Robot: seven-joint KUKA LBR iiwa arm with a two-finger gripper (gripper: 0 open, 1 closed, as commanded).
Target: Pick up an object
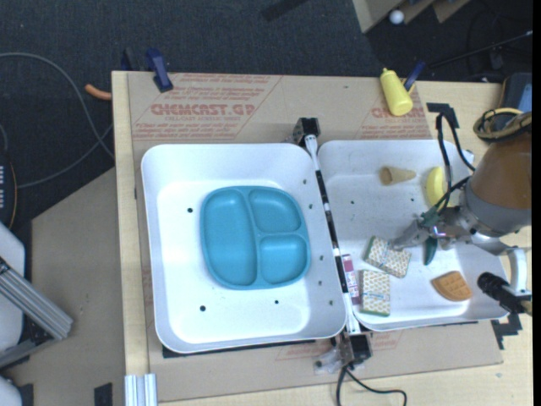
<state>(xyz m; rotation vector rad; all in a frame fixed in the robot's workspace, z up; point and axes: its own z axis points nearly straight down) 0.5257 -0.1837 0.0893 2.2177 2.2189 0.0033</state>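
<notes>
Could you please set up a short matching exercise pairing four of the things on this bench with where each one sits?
Things:
1. blue plastic divided plate
2. yellow plastic bottle
3. orange round cookie-like piece
4. tan cone-shaped piece

Places:
A. on the cardboard beyond the bins
B. near corner of the right bin
C. middle of the left bin
D. far part of the right bin

Pairs: 1-C, 2-A, 3-B, 4-D

Blue plate [254,236] with three parts in the left bin [161,184]. Yellow bottle [395,92] and blue clamp [157,69] up on the brown board [211,108].
</notes>
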